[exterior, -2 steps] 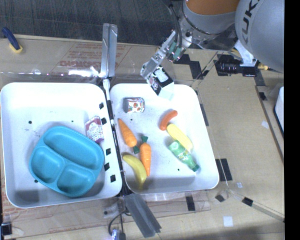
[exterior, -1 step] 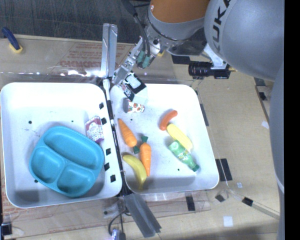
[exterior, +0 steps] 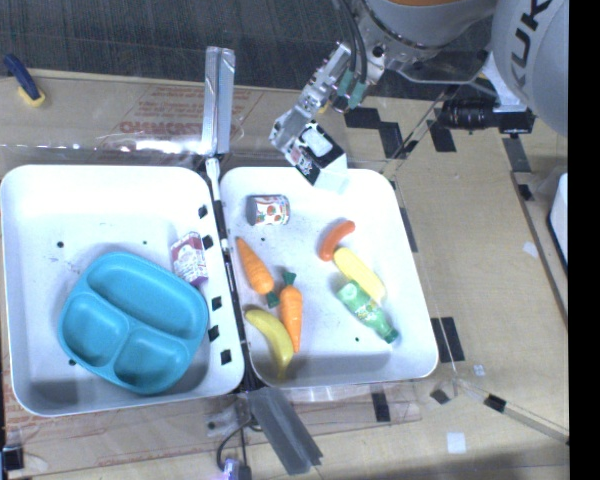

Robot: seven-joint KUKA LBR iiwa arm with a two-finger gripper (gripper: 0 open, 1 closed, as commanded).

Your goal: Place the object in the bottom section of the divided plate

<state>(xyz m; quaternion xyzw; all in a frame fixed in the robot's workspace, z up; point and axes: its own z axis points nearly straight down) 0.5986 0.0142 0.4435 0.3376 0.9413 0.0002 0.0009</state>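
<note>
The blue divided plate (exterior: pixel 130 323) lies in the left bin (exterior: pixel 40 208), with one long section towards the back and two smaller ones towards the front; all three hold nothing. A small red and white can (exterior: pixel 188 258) lies beside the plate's right rim. My gripper (exterior: pixel 298 133) hangs over the back rim of the right bin (exterior: pixel 400 358), tilted, with a black and white tag (exterior: pixel 318 154) beside it. Nothing shows in its grasp. Below it in the right bin lie a small can (exterior: pixel 268 209), two carrots (exterior: pixel 253 265) (exterior: pixel 292 313) and a banana (exterior: pixel 270 336).
The right bin also holds a red-orange sausage shape (exterior: pixel 336 238), a yellow piece (exterior: pixel 358 271) and a green bottle (exterior: pixel 368 311). A metal bar (exterior: pixel 218 98) stands at the back between the bins. A blue and yellow tool (exterior: pixel 22 78) lies at the far left.
</note>
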